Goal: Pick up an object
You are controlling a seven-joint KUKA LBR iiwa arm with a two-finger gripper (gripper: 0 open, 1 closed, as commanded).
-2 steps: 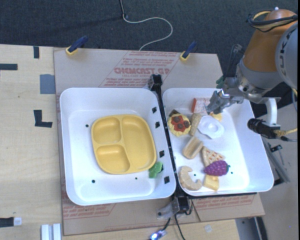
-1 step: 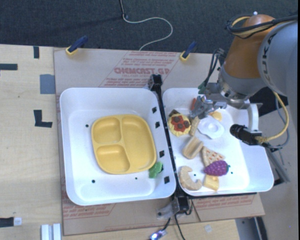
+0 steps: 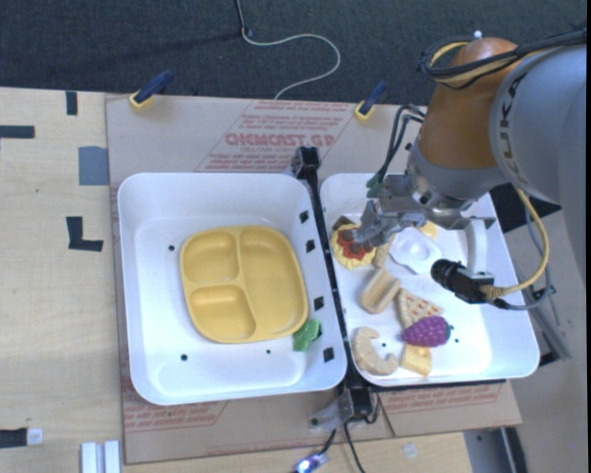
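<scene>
Single fixed overhead camera, slanted down (both bins [image 3: 138, 294] framed).

From my seat I see the arm [image 3: 547, 116] as a thick, smooth cylinder in light grey, with a rounded orange band [image 3: 463, 116] just above the wrist. Black cables [image 3: 532, 264] loop over the orange section and trail down the side to a small black fitting. The end effector [image 3: 374, 227] is dark grey metal, boxy, with blocky mounting parts above it.

Toy foods [image 3: 399, 308] crowd the right bin [image 3: 512, 348]; the left bin [image 3: 148, 264] has open margins around its yellow tray [image 3: 243, 284].
</scene>
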